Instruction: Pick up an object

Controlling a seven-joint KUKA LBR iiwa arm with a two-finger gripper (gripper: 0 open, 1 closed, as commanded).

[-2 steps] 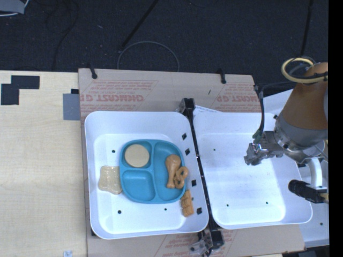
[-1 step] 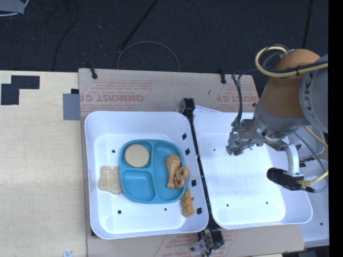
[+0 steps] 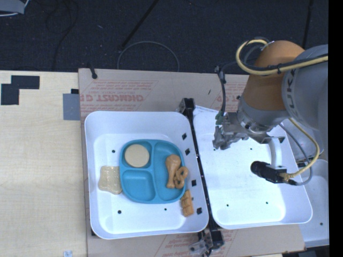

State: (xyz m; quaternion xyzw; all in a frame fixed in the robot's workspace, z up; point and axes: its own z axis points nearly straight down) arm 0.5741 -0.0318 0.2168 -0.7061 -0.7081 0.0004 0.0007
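On the far left lies the pale wooden bench top (image 3: 37,159), with a few dark square marks near its upper edge. Next comes the left shallow white plastic bin (image 3: 102,127), sitting on a sheet of brown printed cardboard (image 3: 128,92). At the left of this bin, a pale beige, rough-edged slab shaped like a slice of bread (image 3: 110,179) lies flat on the bin floor, touching the left rim of a blue plastic tray with three compartments (image 3: 143,189). In the tray's upper left compartment sits a round, flat, cream-coloured disc like a biscuit (image 3: 136,155). The lower left compartment is bare blue. In the tray's right compartment lies a tan, knobbly, twisted piece shaped like a pretzel or drumstick (image 3: 175,171), stretched lengthwise. Just outside the tray's lower right corner, a small orange-brown ridged chunk (image 3: 186,203) rests on the bin floor near the bin's right wall.

A black divider strip (image 3: 194,159) runs between the two bins. The right shallow white plastic bin (image 3: 257,213) has a bare white floor. Over its upper left part hangs the grey metal two-finger gripper (image 3: 220,141), pointing down, well apart from every item in the left bin. Whether its fingers are spread or pressed together cannot be told; nothing shows between them. Behind it rises the grey arm with the orange band (image 3: 273,74), wrapped with yellow cable.
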